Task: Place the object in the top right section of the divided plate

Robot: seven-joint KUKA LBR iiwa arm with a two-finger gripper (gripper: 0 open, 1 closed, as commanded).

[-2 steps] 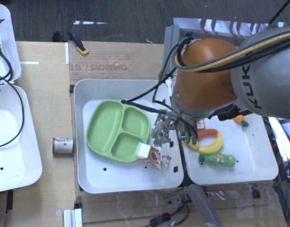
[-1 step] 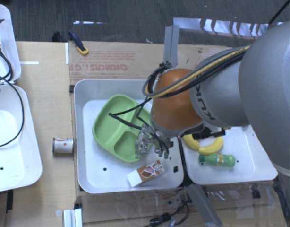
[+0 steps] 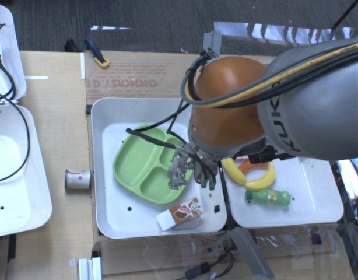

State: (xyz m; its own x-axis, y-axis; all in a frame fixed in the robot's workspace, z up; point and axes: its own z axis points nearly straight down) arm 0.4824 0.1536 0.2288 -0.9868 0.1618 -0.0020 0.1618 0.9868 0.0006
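Arm in from the right, orange band and wrist hanging low over the seam between the two bins. Gripper (image 3: 180, 171) sits above the right edge of the green divided plate (image 3: 141, 165), which lies in the left bin (image 3: 100, 156).

State of the gripper: cannot tell whether it is released or clenched, and nothing can be made out held in it. The metal end is blurred and crossed by dark cables.

Which object is meant: also uncertain. Candidates in sight are a small carton (image 3: 180, 214) lying in the left bin, near side, just past the plate's near rim; a banana (image 3: 252, 179) and a green bottle (image 3: 269, 198) in the right bin (image 3: 319, 209), just right of the wrist. The carton is nearest the gripper, below it in the view and slightly right. A small can (image 3: 78, 179) lies on the bench outside the left bin.

Judgement on doing the step well: if something is held, centre it over the far right section before letting go, clear of the ridges, and set it down low so it does not bounce into a neighbouring section. If not, the carton wants a square approach across its narrow sides.

Plate sections look bare where visible; the far right section is partly hidden by the wrist.
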